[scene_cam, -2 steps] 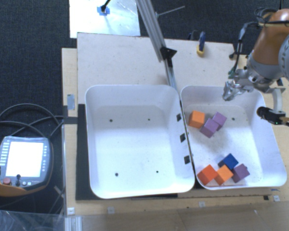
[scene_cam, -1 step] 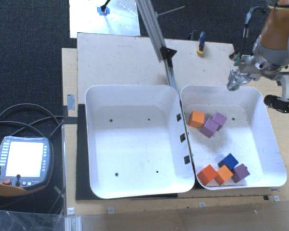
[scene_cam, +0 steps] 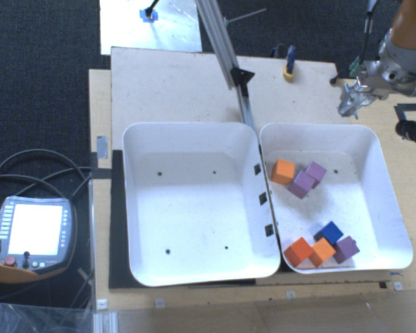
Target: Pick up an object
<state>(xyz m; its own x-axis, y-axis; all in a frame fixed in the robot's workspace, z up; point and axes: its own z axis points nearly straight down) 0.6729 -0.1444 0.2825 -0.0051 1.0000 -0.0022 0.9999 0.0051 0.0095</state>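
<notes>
- We see the surface (scene_cam: 180,82), a pale board, with two white bins side by side on it.
- The left bin (scene_cam: 142,255) is the bigger-looking one. The right bin (scene_cam: 374,151) holds all the blocks.
- The arm (scene_cam: 410,19) comes in at the top right. Its pincer (scene_cam: 351,103) hangs above the surface, just past the far rim of the right bin. We cannot tell how it is set; it is too small and blurry. Nothing shows in it.
- Near the far side of the right bin sit an orange block (scene_cam: 283,171) and two purple blocks (scene_cam: 307,179), close together and touching.
- At the near rim is a tight bunch: a blue block (scene_cam: 329,232), two orange ones (scene_cam: 308,251) and a purple one (scene_cam: 347,248).
- We think the blocks are light, hard and a bit smooth. They should not break or squash.
- We would take the far orange block by two flat sides. It has the most room around it.
</notes>
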